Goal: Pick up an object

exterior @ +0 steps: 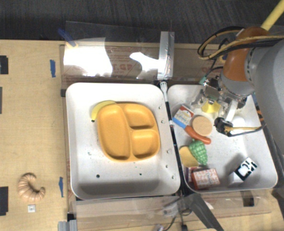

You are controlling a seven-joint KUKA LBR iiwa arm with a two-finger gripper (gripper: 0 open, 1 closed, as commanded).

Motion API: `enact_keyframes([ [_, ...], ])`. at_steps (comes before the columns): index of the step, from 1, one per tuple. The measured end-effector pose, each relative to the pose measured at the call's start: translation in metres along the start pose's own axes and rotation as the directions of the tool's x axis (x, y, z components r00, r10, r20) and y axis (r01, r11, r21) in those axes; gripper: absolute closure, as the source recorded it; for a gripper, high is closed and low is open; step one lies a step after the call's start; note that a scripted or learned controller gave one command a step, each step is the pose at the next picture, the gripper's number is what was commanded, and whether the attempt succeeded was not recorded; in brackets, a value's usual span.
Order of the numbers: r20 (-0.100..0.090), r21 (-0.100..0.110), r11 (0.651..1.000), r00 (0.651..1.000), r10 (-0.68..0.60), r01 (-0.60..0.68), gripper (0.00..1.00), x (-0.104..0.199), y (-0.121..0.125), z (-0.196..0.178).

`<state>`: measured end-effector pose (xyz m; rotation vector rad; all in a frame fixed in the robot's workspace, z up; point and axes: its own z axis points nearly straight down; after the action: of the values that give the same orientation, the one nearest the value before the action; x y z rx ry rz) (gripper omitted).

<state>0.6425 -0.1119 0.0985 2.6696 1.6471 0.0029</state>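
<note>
My gripper (pixel 215 106) hangs low over the back of the right bin (pixel 266 148), under the arm's orange band. Its fingers stand apart, one grey fingertip (pixel 200 99) on the left and one white fingertip (pixel 230 111) on the right. A small yellow object (pixel 209 106) lies between them; I cannot tell whether they touch it. Just in front lie a round tan piece (pixel 202 126), an orange sausage-like toy (pixel 199 136) and a small white, red and blue box (pixel 182 115).
Further forward in the right bin are a green toy (pixel 198 151), a yellow wedge (pixel 187 156), a red packet (pixel 205 177) and a black-and-white object (pixel 245 168). The left bin (pixel 79 143) holds an orange divided plate (pixel 128 130) over a banana (pixel 101 107). A croissant (pixel 31 186) lies on the bench.
</note>
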Motion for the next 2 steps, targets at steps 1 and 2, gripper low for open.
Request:
enact_keyframes([
  [1,0.001,-0.001,1.000,1.000,-0.002,0.002,1.00,0.0008,0.0002,-0.0104],
  [2,0.001,0.000,1.000,1.000,-0.002,0.002,0.00,0.0011,0.0000,-0.0102],
])
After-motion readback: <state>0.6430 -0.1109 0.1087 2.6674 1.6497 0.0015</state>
